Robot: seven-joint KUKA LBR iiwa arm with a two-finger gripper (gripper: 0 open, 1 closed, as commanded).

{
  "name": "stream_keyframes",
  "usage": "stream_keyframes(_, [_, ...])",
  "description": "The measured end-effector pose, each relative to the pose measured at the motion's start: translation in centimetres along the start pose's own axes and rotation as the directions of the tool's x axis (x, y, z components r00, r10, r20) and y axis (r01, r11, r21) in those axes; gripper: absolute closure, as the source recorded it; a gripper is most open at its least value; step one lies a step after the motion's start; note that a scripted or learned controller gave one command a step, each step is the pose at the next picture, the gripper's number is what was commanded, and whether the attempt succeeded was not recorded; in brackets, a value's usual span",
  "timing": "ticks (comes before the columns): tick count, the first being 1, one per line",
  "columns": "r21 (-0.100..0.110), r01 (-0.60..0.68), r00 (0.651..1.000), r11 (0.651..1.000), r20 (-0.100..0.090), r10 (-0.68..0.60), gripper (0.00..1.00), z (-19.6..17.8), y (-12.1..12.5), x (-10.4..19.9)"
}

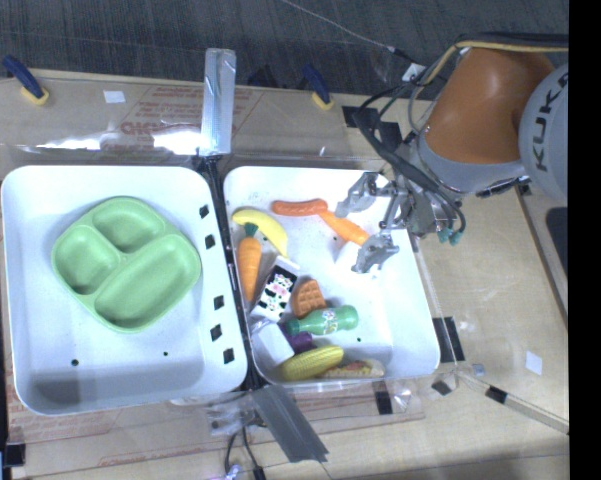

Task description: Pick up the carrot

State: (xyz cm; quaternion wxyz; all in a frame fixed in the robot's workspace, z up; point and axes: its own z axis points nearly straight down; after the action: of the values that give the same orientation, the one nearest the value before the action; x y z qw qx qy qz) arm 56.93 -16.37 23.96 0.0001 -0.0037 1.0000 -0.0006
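Tapered orange plastic carrot (250,265) lies right bin's left edge, centre frame, long axis vertical; two-finger gripper (364,225) hovers right of it, fingers apart, holding nothing.

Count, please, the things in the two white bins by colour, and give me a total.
Orange: 3, the carrot, a smaller carrot, a sausage
Yellow: 2, the banana, a corn cob
Green: 2, the divided plate, a bottle
Brown: 1
Purple: 1
Black-and-white: 1, a carton
Total: 10
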Motion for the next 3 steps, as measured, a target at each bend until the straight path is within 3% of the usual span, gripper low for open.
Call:
stream_keyframes(1, [-0.004, -0.084, 0.996, 0.996, -0.01, 0.084, 0.0, 14.3, -1.8, -3.7])
stream_keyframes(2, [0.0, -0.074, 0.997, 0.997, 0.003, 0.074, 1.0, 12.7, -1.7, -4.2])
stream_keyframes(3, [-0.001, -0.073, 0.997, 0.997, 0.003, 0.073, 0.0, 12.7, -1.6, -4.2])
